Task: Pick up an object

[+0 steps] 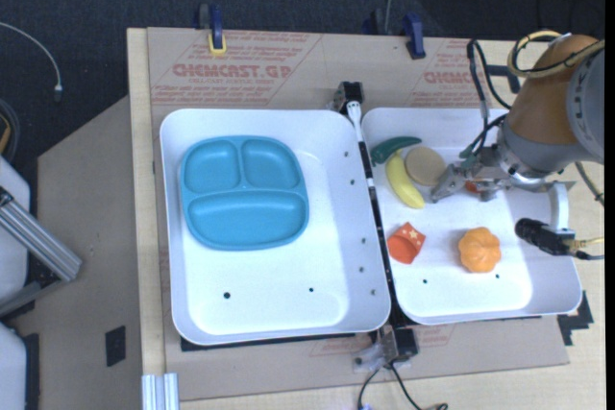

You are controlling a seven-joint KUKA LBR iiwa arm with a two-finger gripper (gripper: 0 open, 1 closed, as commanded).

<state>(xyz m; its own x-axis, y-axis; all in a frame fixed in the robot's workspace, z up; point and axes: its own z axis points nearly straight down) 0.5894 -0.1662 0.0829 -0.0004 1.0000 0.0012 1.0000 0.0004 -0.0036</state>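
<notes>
In right bin [548, 288], pincer [444, 190] low beside tan disc [424, 166], banana [404, 181]

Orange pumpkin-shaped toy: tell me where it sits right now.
The orange pumpkin-shaped toy lies in the right white bin, toward its near edge, to the right of the small red block and below the arm's gripper.
</notes>
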